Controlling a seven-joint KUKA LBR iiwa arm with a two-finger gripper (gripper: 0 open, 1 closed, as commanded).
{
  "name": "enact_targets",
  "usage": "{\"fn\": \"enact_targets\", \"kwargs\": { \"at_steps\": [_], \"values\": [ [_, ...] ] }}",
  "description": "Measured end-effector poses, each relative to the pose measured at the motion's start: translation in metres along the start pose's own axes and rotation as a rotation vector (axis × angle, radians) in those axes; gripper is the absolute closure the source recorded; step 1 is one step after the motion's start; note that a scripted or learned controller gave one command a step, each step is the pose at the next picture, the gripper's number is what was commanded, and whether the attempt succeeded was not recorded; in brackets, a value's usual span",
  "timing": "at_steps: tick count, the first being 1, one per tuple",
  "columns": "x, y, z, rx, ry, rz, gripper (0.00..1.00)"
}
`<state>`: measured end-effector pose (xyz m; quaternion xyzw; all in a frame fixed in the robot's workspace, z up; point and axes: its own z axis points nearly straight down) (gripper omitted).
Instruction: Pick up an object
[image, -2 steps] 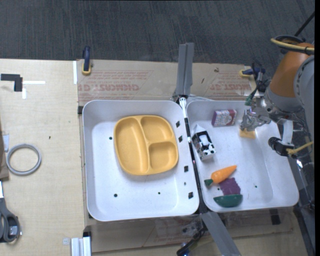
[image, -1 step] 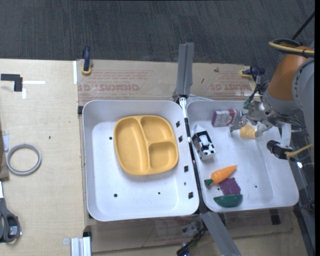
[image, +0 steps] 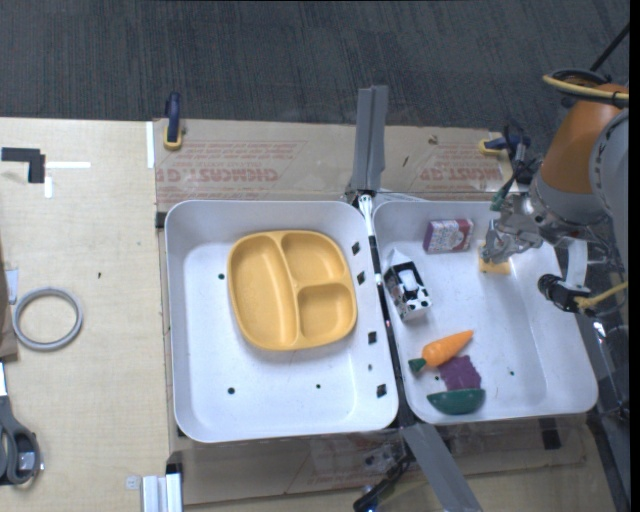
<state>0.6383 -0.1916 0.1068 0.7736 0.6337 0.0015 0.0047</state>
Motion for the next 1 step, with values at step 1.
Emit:
{"fn": "enact_targets", "kwargs": {
  "at_steps": [1],
  "values": [
    [-0.0001,-0.0016,0.0027,0.005,0.000,0.001,0.00]
  ]
}}
